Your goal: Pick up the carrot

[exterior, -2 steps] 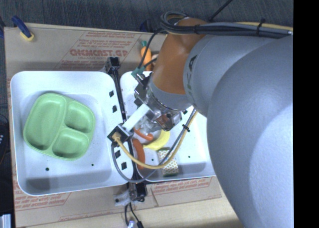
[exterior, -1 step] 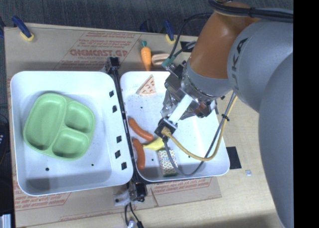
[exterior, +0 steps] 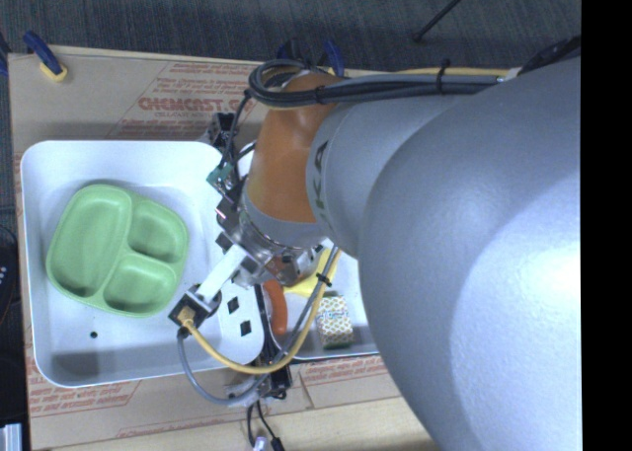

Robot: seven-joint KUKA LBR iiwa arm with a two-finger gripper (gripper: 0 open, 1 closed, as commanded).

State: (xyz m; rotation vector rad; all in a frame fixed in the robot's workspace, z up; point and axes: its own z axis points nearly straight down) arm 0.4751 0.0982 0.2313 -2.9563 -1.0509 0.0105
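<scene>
Where the claw point(exterior: 265, 293) descends — carrot point(exterior: 279, 309) beside.

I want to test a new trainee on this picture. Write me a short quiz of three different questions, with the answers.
1. True or false: the green tray lies in the left bin.
2. How many compartments does the green tray have?
3. The orange carrot lies: A) on the green tray; B) under the arm's wrist, beside a patterned block; C) on the cardboard outside the bins.

Key: 1 true; 2 three; 3 B.
</scene>
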